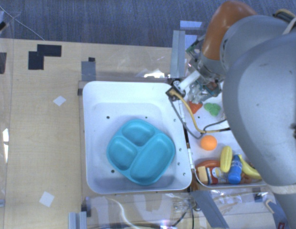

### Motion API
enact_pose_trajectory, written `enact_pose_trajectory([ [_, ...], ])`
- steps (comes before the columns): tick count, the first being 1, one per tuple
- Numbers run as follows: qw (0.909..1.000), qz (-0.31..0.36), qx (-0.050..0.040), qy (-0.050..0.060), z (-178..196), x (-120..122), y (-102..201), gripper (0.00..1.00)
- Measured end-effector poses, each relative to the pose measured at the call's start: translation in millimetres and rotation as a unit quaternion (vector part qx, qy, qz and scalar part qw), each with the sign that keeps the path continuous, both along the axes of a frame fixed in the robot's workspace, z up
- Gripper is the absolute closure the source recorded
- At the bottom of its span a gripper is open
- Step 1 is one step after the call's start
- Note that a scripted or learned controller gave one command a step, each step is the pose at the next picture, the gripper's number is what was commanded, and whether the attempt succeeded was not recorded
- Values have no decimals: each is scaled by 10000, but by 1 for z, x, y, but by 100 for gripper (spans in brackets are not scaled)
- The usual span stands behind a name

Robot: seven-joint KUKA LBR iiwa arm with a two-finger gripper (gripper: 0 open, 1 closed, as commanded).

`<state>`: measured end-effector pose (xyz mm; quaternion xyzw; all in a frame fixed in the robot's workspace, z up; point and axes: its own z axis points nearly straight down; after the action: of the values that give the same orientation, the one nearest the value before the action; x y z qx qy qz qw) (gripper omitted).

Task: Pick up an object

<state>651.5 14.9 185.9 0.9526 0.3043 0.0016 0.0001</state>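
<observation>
The arm (pixel 262 94) hides most of the right bin (pixel 198 175).

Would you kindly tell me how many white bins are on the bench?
2. The left bin holds a blue divided plate. The right bin holds an orange ball, a banana and other toys; the arm covers much of it.

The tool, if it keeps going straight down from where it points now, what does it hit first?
Probably the green toy or the orange piece just below the tool in the right bin; depth is unclear from above.
</observation>
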Motion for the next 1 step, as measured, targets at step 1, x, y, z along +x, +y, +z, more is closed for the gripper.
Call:
enact_pose_trajectory([
  [1, 9985, -550, 0, 6, -1, -50, -17, 100],
])
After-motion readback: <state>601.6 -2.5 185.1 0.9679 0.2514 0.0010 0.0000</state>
